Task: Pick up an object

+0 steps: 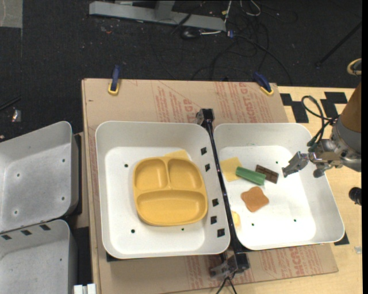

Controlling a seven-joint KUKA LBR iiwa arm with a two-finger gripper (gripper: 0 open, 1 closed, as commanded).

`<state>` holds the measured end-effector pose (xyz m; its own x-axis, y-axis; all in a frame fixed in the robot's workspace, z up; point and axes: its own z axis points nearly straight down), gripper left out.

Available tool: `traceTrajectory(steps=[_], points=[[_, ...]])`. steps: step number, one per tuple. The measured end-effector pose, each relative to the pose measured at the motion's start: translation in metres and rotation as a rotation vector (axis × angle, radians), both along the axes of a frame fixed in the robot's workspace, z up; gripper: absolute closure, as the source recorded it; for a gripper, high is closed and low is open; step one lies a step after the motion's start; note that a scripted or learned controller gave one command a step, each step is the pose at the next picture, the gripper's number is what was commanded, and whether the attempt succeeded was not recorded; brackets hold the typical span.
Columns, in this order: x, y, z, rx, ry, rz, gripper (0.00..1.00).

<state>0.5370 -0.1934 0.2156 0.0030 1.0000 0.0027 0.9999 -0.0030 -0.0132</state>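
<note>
Currently the end effector (293, 165) hovers over the right bin (322, 224), grasping nothing; finger state cannot be determined. Nearest, the brown block (267, 173) touches the green block (250, 175).

Bench (149, 97): brown board surface, red printed lettering, centre of frame. Two blue-and-yellow clamps, one at upper left edge (114, 80), one at upper right edge (263, 82). Black divider strip (215, 172) between the bins. Two white perforated panels (34, 172), left of frame. Dark floor (46, 51) above, with cables (253, 34) and grey hardware (155, 14) at top.
</note>
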Motion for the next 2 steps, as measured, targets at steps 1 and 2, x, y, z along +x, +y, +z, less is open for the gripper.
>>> traceTrajectory(steps=[1,2], points=[[0.003,0.001,0.007,-0.003,-0.013,0.004,0.00],[-0.007,0.005,-0.047,-0.001,-0.009,0.001,0.00]])
